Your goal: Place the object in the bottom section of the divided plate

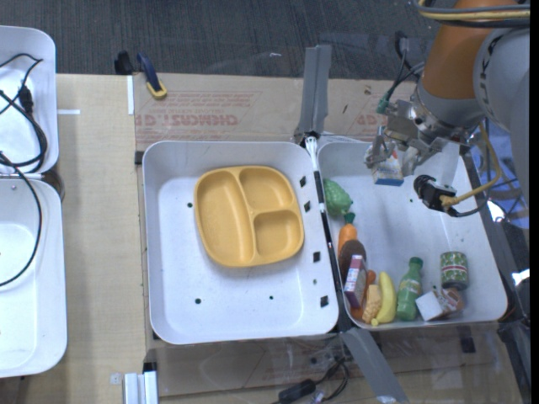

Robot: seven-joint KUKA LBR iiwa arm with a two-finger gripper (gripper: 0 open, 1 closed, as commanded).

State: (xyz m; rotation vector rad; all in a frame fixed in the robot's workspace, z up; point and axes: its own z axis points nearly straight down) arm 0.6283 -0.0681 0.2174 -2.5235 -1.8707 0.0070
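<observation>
Glossy toy groceries crowd the near edge of the right bin (480, 225): a yellow banana (386, 298), a green bottle (409, 288), a dark bottle (352, 268), a labelled can (454, 270). Further back lie an orange carrot (347, 233) and a crinkled green vegetable (337, 197). A smooth yellow divided plate (249, 215), rounded and three-sectioned, sits in the left bin (168, 293). The gripper (392, 160) hangs over the right bin's far end; whether it grips anything cannot be told.

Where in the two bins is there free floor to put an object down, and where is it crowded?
Free: the left bin floor around the yellow divided plate, and the right bin middle, between the gripper and the green bottle. Crowded: the right bin's front edge and its left wall, with the banana and the can.
</observation>
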